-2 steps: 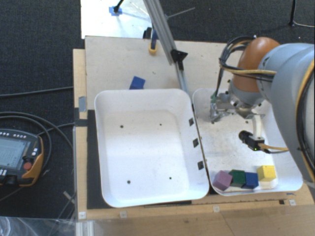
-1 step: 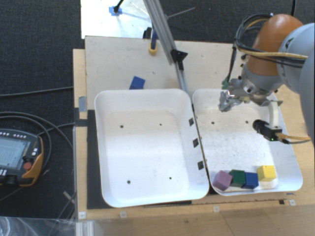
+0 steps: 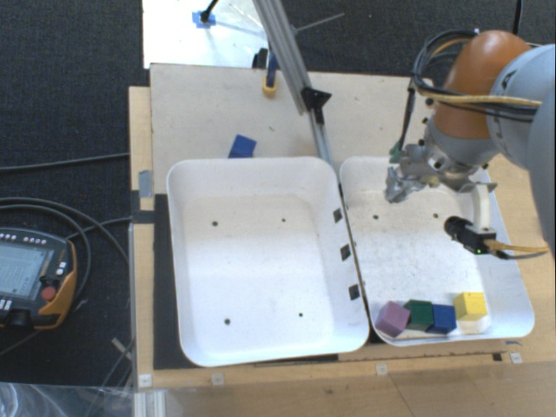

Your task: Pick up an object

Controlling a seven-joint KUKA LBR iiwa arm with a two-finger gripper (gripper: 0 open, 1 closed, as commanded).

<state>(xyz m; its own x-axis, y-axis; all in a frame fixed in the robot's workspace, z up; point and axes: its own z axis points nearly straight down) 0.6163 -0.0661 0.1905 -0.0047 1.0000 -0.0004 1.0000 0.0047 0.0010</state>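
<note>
Bright, even overhead light — the two white bins [image 3: 261, 259] glare nearly to blank, with soft shadows under their rims. The dark floor [image 3: 69, 59] stays dim. Detail is soft and grainy throughout — the arm [image 3: 486, 94] blurs at its edges.

Four small blocks sit in a row along the near edge of the right bin [image 3: 512, 276], well apart from anything else. From left: purple block [image 3: 393, 317], tilted; green block [image 3: 420, 313]; blue block [image 3: 443, 319]; yellow block [image 3: 470, 307]. Neighbours touch or nearly touch. The yellow one rests on something pale.
</note>
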